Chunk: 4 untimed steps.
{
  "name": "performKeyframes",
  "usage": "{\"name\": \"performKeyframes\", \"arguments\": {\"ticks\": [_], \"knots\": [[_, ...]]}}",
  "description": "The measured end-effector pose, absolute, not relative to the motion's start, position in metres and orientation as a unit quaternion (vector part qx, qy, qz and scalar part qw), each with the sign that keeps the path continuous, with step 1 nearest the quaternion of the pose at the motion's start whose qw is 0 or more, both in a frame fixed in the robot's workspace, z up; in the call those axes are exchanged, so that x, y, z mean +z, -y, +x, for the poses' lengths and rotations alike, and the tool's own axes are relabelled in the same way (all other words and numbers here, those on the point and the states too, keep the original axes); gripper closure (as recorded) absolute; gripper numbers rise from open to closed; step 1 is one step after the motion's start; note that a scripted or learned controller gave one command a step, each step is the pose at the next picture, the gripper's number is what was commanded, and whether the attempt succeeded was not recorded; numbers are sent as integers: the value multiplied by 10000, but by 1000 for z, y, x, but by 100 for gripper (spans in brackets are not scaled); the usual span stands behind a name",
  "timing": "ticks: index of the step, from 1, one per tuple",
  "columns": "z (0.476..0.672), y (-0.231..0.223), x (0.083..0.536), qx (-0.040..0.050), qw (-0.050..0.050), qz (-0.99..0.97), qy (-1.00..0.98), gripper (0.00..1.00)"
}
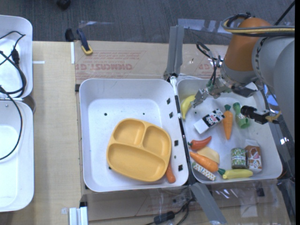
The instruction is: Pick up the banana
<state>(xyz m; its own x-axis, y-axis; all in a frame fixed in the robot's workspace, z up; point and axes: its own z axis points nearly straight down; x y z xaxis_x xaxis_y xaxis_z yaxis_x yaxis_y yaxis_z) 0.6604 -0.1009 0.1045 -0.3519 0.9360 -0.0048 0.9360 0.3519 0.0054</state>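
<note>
The banana is yellow and curved and lies against the left wall of the right bin, near its back corner. My gripper hangs just to the right of the banana's upper end, tilted towards it, with the grey arm and orange band behind it at the upper right. Nothing is visibly held in the gripper. A second small yellow fruit lies near the front of the same bin.
Around the banana the right bin holds a black-and-white carton, two carrots, a red chili, a green pepper and two cans. The left bin holds a yellow divided plate.
</note>
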Motion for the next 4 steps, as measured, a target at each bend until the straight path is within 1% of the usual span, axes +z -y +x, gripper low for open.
{"name": "performKeyframes", "arguments": {"ticks": [1, 2, 3, 4], "knots": [[618, 57, 192, -3, 8, 6166, -7873, 0], [629, 35, 192, -4, 9, 5747, -8184, 0], [636, 125, 92, 0, 13, 4371, -8994, 0], [655, 82, 193, 5, 23, 4092, -9124, 0]]}}
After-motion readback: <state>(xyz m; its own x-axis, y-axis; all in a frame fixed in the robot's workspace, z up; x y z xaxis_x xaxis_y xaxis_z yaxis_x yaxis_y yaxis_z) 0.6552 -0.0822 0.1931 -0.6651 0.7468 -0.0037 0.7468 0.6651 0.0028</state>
